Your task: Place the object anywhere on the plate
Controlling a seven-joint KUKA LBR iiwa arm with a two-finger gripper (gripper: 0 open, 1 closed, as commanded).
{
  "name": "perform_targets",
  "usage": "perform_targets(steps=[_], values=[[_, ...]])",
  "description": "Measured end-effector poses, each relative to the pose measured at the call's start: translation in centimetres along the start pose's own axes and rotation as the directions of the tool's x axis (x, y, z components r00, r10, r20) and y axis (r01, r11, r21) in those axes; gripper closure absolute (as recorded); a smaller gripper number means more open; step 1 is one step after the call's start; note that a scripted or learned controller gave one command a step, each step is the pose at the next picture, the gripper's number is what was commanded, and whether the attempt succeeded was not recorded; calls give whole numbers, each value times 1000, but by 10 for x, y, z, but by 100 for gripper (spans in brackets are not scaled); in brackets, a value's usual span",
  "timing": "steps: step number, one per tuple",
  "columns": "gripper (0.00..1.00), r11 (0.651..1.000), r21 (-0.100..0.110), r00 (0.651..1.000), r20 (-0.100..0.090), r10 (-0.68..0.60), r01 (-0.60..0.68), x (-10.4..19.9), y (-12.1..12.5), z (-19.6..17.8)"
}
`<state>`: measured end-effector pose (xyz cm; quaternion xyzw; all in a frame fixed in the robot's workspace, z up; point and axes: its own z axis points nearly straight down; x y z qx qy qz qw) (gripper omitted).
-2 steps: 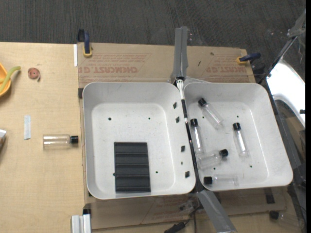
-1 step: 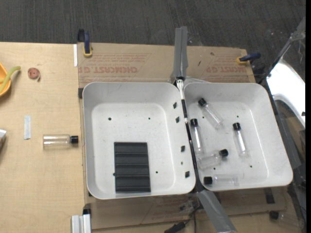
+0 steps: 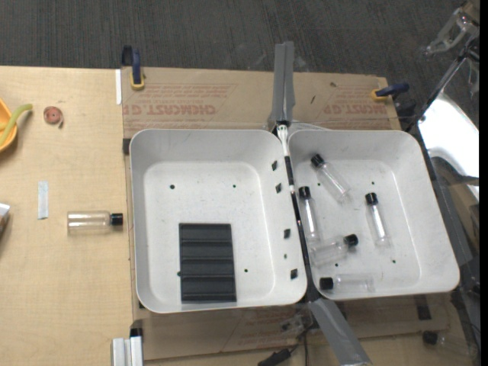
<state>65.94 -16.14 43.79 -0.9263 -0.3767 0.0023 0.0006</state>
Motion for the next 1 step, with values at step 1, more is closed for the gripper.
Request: perform_targets(steps=[1], values=[[0,971,1,971,0,238,-238,-44,9,-2]])
